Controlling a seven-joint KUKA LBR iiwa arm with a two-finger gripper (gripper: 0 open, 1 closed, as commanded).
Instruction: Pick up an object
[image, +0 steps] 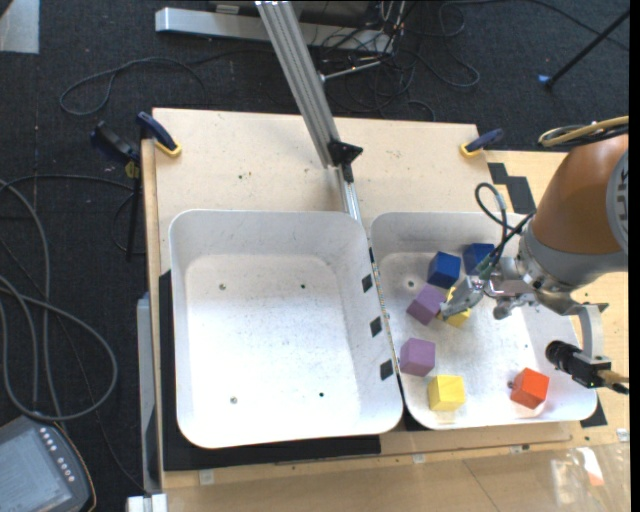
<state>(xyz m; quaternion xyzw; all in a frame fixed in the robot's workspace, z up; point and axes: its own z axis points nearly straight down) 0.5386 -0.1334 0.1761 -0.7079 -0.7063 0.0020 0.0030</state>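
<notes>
My gripper (468, 296) reaches in from the right, low over the right bin (400, 235). Its tip is down among a cluster of blocks: a purple block (425, 304) just to its left, a small yellow block (458, 315) right under the fingers, a blue block (444, 268) above it and a second blue block (479, 256) partly hidden behind the wrist. Whether anything sits between the fingers is hidden. Nearer the front lie another purple block (417, 355), a yellow block (446, 392) and an orange block (529, 388).
The left bin (190, 240) lies beside the right one, sharing a raised divider (372, 300). A metal strut (305, 80) slants down from the top to the bins' back edge. Clamps hold the board's corners.
</notes>
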